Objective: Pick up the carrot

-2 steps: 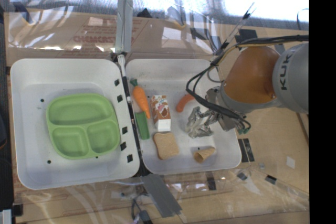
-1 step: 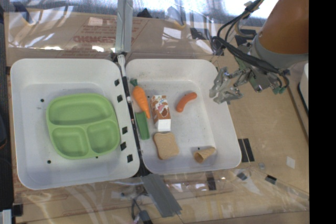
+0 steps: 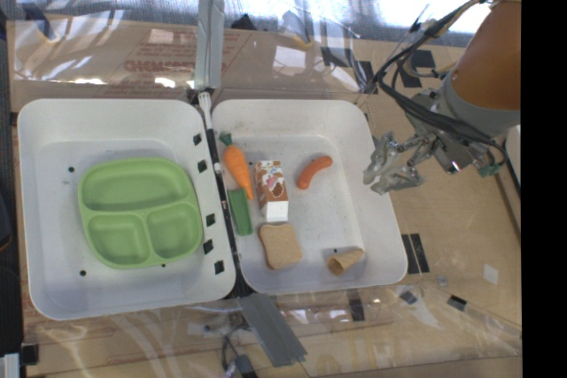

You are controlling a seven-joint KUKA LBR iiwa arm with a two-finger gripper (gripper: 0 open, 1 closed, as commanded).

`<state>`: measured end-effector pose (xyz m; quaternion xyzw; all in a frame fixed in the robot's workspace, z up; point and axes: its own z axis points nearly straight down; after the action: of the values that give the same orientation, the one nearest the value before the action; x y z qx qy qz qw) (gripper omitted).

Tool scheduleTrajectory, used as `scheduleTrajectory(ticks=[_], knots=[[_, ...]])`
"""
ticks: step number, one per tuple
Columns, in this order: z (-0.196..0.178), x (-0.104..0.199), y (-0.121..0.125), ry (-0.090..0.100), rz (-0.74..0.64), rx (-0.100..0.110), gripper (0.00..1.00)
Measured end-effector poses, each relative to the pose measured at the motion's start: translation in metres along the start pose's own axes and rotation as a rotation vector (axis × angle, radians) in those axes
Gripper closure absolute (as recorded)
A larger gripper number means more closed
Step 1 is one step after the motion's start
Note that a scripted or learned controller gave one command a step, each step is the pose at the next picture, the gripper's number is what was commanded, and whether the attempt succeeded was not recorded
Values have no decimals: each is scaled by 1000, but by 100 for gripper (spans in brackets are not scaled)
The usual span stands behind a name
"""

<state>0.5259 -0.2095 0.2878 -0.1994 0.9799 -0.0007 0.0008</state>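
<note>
The carrot (image 3: 236,165), orange with a green top, lies in the right bin (image 3: 354,124) close to its left wall. My gripper (image 3: 391,167) hangs over the right rim of that bin, well to the right of the carrot. Its fingers stand apart with nothing between them.
The right bin also holds a green stick (image 3: 239,211), a small carton (image 3: 272,189), a sausage (image 3: 314,171), a bread slice (image 3: 281,245) and a cone-shaped piece (image 3: 345,260). A green divided plate (image 3: 140,212) sits in the left bin (image 3: 44,155). Cables trail from the arm at right.
</note>
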Motion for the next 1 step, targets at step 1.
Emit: scheduleTrajectory(ticks=[1], knots=[[15, -1, -2, 2, 77, -2, 100]])
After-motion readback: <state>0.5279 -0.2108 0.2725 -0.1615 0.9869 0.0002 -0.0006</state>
